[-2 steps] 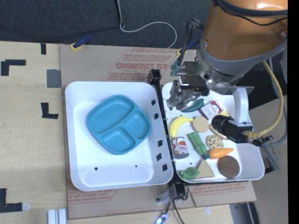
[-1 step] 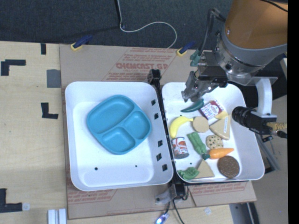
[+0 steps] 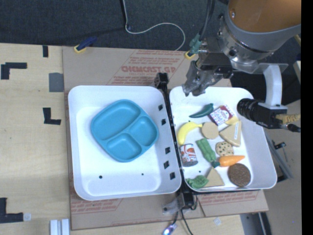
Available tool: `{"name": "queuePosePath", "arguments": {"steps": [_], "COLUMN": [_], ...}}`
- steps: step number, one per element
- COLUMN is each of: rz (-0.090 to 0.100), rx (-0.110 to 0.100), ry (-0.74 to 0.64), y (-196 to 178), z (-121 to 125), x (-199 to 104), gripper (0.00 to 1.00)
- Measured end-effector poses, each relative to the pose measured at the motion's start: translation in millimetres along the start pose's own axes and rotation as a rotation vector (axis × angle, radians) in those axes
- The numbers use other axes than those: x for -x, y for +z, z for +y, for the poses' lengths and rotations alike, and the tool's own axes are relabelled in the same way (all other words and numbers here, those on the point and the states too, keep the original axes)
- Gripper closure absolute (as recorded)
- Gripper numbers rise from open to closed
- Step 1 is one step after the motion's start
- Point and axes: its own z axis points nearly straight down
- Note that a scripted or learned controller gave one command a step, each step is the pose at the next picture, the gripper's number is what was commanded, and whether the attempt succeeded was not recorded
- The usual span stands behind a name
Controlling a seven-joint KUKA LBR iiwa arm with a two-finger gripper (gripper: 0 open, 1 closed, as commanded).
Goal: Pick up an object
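Nothing lifted yet: pincer [image 3: 194, 88] poised at the far left corner of the right bin [image 3: 254, 180] with nothing visibly between its tips and its opening impossible to tell, toy foods such as banana [image 3: 187, 129] and carrot [image 3: 231, 160] lying in that bin, grasp and lift left to do.

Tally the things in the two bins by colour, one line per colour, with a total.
Blue: 1, plate
Yellow: 1, banana
Green: 3, pepper, cucumber, leaf
Orange: 1, carrot
Red and white: 2, can, packet
Tan or brown: 5, among them a cookie and a cheese wedge
Total: 13
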Motion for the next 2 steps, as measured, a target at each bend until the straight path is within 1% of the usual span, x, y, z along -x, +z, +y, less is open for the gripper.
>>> {"name": "queuePosePath", "arguments": {"steps": [1,2], "rz": [0.0,0.0], "rx": [-0.001,-0.004], "ry": [-0.001,0.0], "y": [-33.7,-31.4], "z": [0.1,0.1], "x": [-38.1,-70.9], "gripper": [1.0,1.0]}}
